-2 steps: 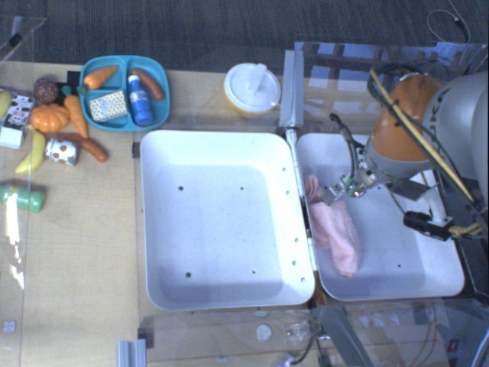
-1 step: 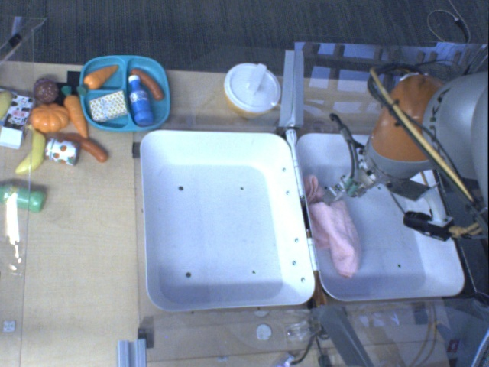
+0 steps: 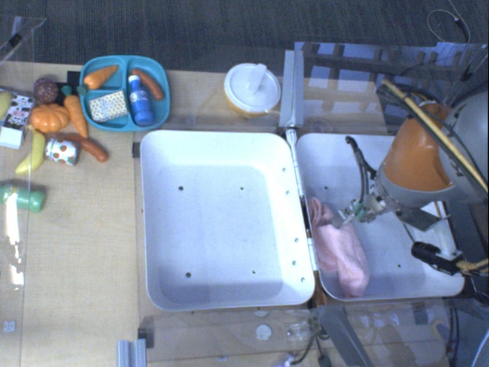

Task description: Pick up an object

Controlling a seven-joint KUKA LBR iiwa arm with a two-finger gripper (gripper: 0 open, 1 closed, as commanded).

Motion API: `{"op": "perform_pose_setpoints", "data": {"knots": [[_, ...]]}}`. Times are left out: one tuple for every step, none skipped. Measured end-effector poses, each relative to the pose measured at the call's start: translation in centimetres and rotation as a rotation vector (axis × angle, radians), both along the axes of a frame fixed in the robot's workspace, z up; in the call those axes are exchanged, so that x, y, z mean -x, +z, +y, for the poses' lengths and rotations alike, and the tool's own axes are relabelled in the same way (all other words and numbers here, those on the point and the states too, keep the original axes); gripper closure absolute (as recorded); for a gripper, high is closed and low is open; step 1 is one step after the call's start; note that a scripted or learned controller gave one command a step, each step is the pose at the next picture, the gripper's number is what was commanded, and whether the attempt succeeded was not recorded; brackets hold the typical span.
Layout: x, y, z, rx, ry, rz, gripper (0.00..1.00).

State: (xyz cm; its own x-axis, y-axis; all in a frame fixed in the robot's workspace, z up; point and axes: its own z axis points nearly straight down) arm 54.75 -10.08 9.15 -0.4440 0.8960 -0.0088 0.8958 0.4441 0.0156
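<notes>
Camera view shows me a soft, light pink cloth [image 3: 340,251] bunched just left of and below my claw [image 3: 359,211] in the right bin [image 3: 397,281], best pinched at its raised fold; claw state I cannot tell.

Two bins side by side on bench.
Left bin [image 3: 221,212] beside right bin [image 3: 382,281]; cloth [image 3: 340,251] in right bin along its left wall, gripper [image 3: 357,211] just right of cloth's upper end; compartment tray [image 3: 124,92] behind left bin, lidded cup [image 3: 253,89] to its right.
</notes>
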Motion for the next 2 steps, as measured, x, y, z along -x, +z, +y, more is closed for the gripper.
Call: {"op": "perform_pose_setpoints", "data": {"knots": [[-0.3,7.7,-3.3,-0.001,-0.111,0.012,0.00],[0.9,8.4,-2.8,-0.003,-0.160,0.017,0.00]]}}
